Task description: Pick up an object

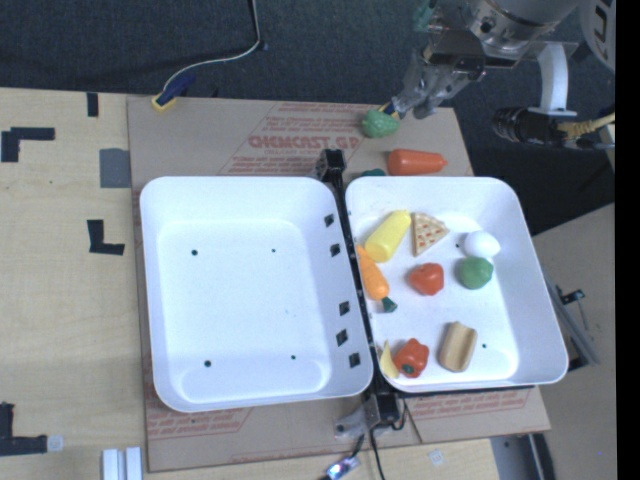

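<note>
I've got the gripper (418,101) sitting past the far edge of the right bin (520,368), over the cardboard sheet (290,143), not over either bin. Fingers look slightly apart w/ nothing between them, tips pointing down-left toward a green toy (379,123) lying on the cardboard. Green toy is just beside the fingertips, to their lower left; can't tell if they touch it. It's lying on the sheet, not lifted.

An orange carrot-like piece (416,161) also lies outside the bin, on the cardboard near the right bin's far rim, below and a bit right of the gripper, apart from it.

Rest of the objs are inside the right bin, well apart from the gripper:
- yellow piece (388,234) and waffle-pattern wedge (428,232) side by side, far half
- white ball (482,244) w/ green ball (476,272) just beside it
- red piece (426,279) mid-bin
- orange carrot w/ green tip (374,280) along the left wall
- red/yellow/green piece (407,357) and tan block (457,346) near the front rim

Left bin (160,228) sits beside the right bin, rims touching at the centre.
</note>
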`<state>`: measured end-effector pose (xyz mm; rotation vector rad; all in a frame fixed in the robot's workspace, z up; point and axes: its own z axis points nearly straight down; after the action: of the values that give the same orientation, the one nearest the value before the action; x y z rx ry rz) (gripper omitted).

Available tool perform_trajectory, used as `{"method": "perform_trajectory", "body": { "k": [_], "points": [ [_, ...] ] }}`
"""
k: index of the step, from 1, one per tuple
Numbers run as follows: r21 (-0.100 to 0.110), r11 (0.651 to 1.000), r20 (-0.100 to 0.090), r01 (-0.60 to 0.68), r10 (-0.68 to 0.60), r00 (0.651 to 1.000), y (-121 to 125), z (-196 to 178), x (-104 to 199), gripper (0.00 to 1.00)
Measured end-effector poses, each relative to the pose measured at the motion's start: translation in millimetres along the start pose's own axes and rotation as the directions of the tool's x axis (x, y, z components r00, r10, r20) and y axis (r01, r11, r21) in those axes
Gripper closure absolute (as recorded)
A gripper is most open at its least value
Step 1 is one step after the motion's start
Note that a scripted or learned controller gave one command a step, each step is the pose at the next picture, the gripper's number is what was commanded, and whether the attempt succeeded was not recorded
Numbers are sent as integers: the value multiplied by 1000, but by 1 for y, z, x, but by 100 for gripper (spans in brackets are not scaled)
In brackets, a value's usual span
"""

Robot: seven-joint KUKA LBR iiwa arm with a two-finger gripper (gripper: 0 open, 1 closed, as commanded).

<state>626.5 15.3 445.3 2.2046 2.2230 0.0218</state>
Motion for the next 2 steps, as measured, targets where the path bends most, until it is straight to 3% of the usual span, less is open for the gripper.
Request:
{"method": "perform_trajectory", "body": {
  "k": [1,2],
  "points": [
    [6,1000,1,-5,5,1000,-33,-98,5,100],
    [18,1000,3,-7,7,1000,-32,-90,5,0]
  ]
}}
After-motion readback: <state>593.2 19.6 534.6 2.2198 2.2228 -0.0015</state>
